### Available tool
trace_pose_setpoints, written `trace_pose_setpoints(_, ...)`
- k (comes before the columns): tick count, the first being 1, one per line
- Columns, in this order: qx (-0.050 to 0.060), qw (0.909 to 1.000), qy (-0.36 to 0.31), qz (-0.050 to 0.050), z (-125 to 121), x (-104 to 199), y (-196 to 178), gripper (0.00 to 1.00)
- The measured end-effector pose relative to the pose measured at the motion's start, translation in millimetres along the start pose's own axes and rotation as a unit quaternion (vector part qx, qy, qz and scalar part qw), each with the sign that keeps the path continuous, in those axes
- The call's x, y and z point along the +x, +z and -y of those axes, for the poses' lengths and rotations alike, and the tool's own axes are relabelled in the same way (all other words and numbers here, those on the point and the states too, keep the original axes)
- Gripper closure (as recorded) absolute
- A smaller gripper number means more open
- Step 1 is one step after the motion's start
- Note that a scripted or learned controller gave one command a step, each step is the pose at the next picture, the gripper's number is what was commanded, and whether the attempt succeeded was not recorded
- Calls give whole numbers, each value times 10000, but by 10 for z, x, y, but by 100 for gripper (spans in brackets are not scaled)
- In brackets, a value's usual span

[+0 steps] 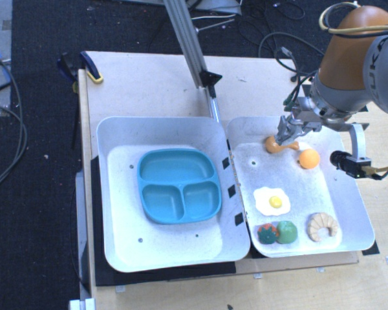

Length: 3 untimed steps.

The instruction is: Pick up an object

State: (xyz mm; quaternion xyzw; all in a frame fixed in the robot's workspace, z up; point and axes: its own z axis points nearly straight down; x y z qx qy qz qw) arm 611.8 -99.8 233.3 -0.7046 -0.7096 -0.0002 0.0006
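A: What is the gripper (pixel 286 136) doing?
B: It is low in the right bin (pixel 349 202), its fingers narrowly parted, touching an orange toy piece (pixel 276 146); whether they grip it I cannot tell

Bench (pixel 149 82), two white bins (pixel 116 237)

The blue three-compartment tray (pixel 180 185) lies flat in the left white bin (pixel 116 237), near that bin's middle. Beyond the tray, a slanted aluminium bar (pixel 189 37) rises from the pale counter (pixel 149 82). Farther left of the tray, a black clamp with a yellow tip (pixel 89 68) grips the counter's edge, and dark cables (pixel 3 128) trail over the floor.
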Motion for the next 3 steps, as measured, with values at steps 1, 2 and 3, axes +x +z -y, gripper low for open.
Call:
trace_pose_setpoints(1, 11, 10000, -1, -3, 170, 558, 103, 100)
trace_pose_setpoints(2, 3, 10000, -6, -5, 302, 1105, -24, 100)
trace_pose_setpoints(3, 6, 10000, 0, 1, 451, 1619, 101, 100)
